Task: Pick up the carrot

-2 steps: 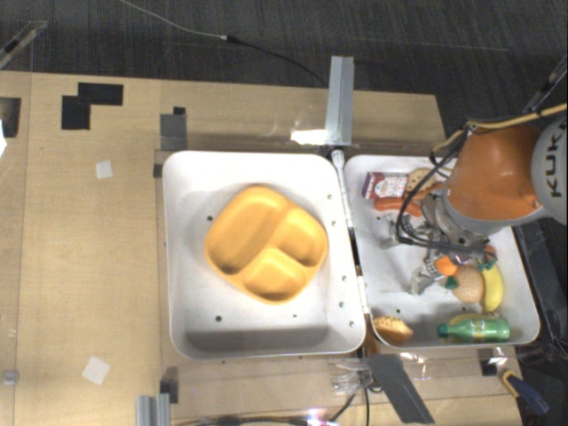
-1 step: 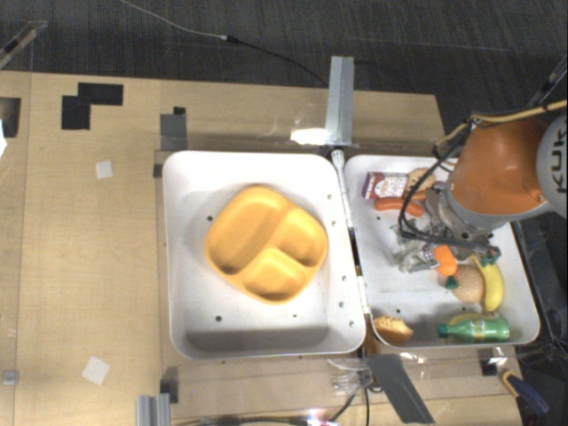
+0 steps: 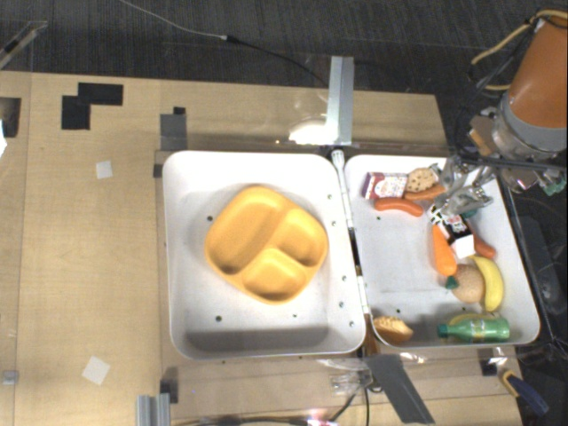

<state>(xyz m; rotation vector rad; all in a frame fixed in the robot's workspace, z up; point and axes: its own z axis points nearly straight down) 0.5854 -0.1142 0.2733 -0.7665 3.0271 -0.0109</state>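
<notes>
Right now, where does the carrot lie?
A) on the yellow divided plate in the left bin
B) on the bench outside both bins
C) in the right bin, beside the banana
C: the carrot lies in the right bin, just left of the banana, below the tool.

Gripper (image 3: pixel 457 204) sits low in the right bin (image 3: pixel 390 264), upper right of the frame, right on the top end of the carrot (image 3: pixel 443 252); sausage (image 3: pixel 399 207), cookie (image 3: pixel 422 181) and a small packet (image 3: pixel 383 185) are just to its left. Banana (image 3: pixel 490 280), green bottle (image 3: pixel 475 329) and bread roll (image 3: pixel 393 328) lie along the bin's lower part. Left bin (image 3: pixel 186 309) holds a yellow divided tray (image 3: pixel 266 242) mid-frame.
</notes>
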